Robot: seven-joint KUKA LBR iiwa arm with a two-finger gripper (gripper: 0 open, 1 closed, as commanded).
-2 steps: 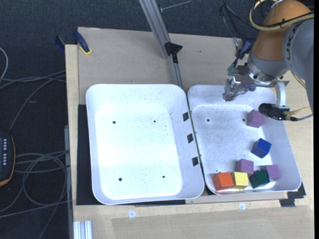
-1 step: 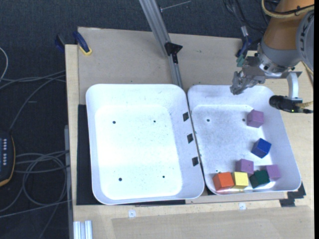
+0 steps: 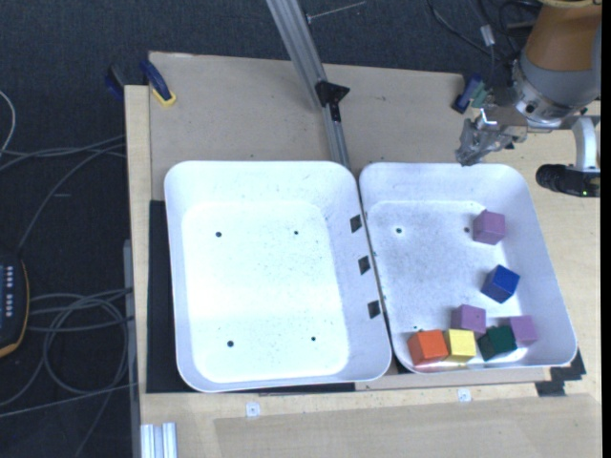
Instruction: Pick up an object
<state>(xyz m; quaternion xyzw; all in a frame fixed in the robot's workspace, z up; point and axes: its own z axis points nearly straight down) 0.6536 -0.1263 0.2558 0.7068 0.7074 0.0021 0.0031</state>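
Observation:
The right bin [image 3: 430, 256] holds several small blocks. A purple block [image 3: 489, 226] lies near its far right side and a blue block [image 3: 500, 283] sits below it. Along the near wall stand an orange block [image 3: 429, 346], a yellow block [image 3: 461, 343], a dark green block [image 3: 496, 342] and two more purple blocks [image 3: 470, 318] [image 3: 522, 328]. My gripper [image 3: 474, 148] hangs above the far rim of the right bin, up and left of the purple block, with nothing seen between its fingers.
The left bin [image 3: 258, 275] lies beside the right one. A grey metal pole [image 3: 301, 46] slants across the bench behind the bins. Blue clamps [image 3: 158, 82] sit at the bench's far left corner. Cables lie on the floor at left.

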